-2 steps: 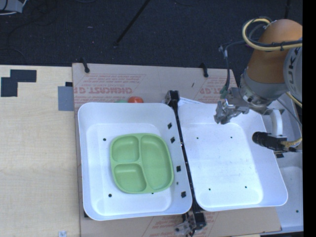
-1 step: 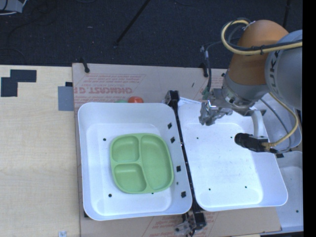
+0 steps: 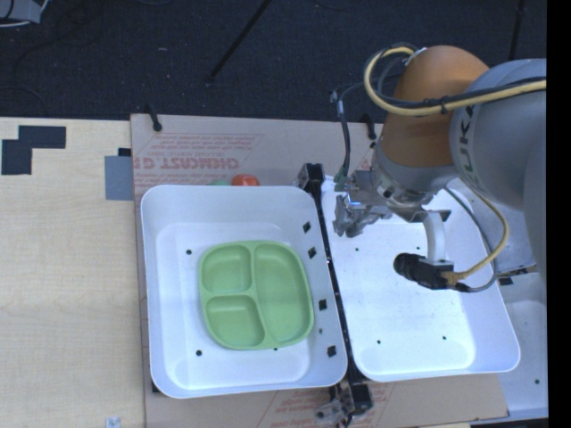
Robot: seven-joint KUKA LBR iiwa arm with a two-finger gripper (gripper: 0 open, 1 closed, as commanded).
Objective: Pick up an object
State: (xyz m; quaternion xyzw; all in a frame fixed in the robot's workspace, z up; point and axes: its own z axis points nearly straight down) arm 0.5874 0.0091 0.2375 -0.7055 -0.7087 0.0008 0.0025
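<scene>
Gripper (image 3: 350, 221) state unclear, over right bin (image 3: 428, 346), pale green four-compartment tray (image 3: 256, 294) in left bin (image 3: 169, 346)

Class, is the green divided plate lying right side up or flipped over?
Right side up: the green divided plate shows its three hollow compartments facing upward.

Shallow white left bin (image 3: 169, 328) sits just beside the white right bin (image 3: 401, 337), both on a brown cardboard sheet (image 3: 223, 154) over a pale wooden bench (image 3: 67, 275)

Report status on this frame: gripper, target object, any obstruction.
Gripper over right bin's upper-left corner, nothing seen held. Green divided plate flat in left bin, untouched. Nothing on the plate.
</scene>
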